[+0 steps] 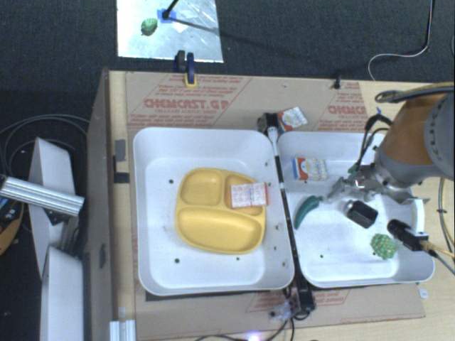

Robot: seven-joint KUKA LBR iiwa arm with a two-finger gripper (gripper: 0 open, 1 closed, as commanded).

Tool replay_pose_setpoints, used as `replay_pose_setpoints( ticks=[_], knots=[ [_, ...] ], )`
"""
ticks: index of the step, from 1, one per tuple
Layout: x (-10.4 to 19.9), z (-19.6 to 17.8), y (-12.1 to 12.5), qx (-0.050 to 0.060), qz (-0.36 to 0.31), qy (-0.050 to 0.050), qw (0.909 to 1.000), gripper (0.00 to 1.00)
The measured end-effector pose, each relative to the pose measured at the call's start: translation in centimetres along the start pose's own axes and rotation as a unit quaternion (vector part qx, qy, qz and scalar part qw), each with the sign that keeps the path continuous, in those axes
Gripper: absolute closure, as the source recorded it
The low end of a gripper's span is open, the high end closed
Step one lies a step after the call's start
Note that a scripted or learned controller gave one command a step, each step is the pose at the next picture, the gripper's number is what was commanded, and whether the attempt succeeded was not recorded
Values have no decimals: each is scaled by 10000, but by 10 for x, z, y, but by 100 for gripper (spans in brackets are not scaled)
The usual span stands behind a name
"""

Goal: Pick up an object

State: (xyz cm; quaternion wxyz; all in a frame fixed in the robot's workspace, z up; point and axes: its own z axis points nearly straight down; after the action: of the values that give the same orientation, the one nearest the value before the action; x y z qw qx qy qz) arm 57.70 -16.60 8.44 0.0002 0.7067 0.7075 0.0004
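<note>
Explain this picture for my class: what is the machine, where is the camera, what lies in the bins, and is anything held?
This is a robot arm, grey with an orange band, reaching in from the right. One camera, fixed above the bench, looks down at a slant. The left bin holds a yellow tray with a small packet on it. The right bin holds a small box, a green pod and a green ball. The gripper sits low over the right bin, near the pod; I see nothing held in it.

yellow tray (212, 226) in one bin (158, 190) — tool (334, 190) near a green pod (307, 208).
</note>
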Motion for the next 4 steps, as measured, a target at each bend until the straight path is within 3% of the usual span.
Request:
replay_pose_setpoints(
  ticks=[1,2,3,4],
  knots=[
    [11,-76,80,-24,-16,-7,10000,0],
    [51,-6,50,-59,-9,-19,10000,0],
    [73,0,7,-1,-4,-2,10000,0],
    [72,-10,8,-8,-8,-2,10000,100]
  ],
)
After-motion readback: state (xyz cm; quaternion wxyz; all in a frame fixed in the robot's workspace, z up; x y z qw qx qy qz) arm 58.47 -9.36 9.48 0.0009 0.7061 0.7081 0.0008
